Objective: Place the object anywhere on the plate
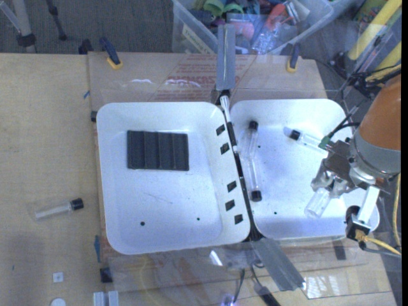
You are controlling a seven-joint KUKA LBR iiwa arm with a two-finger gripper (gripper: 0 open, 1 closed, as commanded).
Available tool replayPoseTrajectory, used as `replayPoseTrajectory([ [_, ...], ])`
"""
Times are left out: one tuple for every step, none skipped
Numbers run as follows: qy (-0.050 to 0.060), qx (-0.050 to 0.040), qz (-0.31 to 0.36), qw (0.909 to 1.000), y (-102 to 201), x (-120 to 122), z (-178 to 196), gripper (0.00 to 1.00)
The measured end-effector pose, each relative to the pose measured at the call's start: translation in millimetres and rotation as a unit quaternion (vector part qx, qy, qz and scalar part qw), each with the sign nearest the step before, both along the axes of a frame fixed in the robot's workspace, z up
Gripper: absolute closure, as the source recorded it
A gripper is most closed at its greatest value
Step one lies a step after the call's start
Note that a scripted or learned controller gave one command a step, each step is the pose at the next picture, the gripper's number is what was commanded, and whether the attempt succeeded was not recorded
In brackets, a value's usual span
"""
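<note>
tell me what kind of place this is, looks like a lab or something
Most likely a robotics lab bench for pick-and-place trials: a grey arm with an orange band reaches over two shallow white bins clamped to a wooden bench, with a clear tub of colourful toys behind.

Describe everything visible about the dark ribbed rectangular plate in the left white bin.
The dark ribbed rectangular plate looks charcoal-black and matte, its top split by lengthwise grooves into about four parallel bars. It lies flat on the floor of the left white bin, in the upper left part, long edges roughly parallel to the bin's far wall. Nothing rests on it or touches it.
</note>
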State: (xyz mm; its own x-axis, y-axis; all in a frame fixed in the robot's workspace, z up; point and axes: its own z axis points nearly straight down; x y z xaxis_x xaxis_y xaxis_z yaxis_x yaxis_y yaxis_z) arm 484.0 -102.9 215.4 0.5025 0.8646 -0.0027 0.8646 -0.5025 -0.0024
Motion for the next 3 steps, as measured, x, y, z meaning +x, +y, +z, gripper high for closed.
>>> replayPoseTrajectory([
  [-0.001,0.0,-0.116,0.9932,11.8,88.5,65.7,1.0],
  [-0.001,-0.0003,-0.289,0.9573,44.2,117.6,183.3,1.0],
  [0.001,-0.0007,-0.35,0.9369,113.2,6.3,87.4,1.0],
])
